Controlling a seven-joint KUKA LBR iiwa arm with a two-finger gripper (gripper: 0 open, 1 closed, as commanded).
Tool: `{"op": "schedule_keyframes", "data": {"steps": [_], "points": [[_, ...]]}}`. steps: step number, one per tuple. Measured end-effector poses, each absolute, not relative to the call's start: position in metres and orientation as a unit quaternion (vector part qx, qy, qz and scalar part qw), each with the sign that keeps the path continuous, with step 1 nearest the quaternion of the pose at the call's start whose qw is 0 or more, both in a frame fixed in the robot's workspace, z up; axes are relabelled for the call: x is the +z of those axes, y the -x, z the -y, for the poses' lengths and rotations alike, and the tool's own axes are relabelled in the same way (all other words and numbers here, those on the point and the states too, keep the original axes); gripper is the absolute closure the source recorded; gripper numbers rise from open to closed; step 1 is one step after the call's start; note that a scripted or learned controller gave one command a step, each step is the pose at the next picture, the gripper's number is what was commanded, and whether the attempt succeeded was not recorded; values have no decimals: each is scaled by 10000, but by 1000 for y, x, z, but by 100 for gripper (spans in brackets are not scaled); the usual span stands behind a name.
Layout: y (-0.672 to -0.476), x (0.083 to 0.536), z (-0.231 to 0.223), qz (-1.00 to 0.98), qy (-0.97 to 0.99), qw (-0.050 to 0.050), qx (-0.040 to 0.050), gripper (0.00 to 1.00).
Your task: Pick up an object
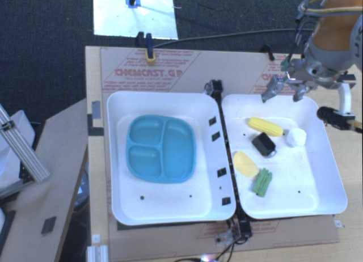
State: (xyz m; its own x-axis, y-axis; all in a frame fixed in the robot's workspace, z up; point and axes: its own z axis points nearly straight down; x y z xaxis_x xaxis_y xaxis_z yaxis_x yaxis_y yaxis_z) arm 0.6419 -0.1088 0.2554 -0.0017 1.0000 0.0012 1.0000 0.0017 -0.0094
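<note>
Objects for picking lie in the right bin [329, 198]: a yellow corn cob [265, 126] toward the back, a black block [264, 144] just in front of it, a white ball [296, 137] to the right, a pale yellow piece [245, 164] near the divider, and a green piece [262, 182] touching its front corner. The left bin [122, 198] carries a blue divided plate [161, 148].

Claw [288, 89] hangs above the back rim of the right bin, fingers spread apart, with nothing between them. No object is lifted; the pick is not yet made.

Recommendation: the white ball stands apart from its neighbours and offers the cleanest approach, though a round body may roll out of a pinch. The corn cob is a sound alternative if the fingers close across its short axis. The black block sits just beside the cob, and the two front pieces touch, so a descent there risks catching two items. Centre over the chosen object before descending.
</note>
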Motion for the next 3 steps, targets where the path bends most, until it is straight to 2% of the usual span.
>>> {"op": "schedule_keyframes", "data": {"steps": [1,3], "points": [[-644,262,109,7084,7058,-6,-5,0],[-645,157,118,7075,7067,4,6,0]]}}
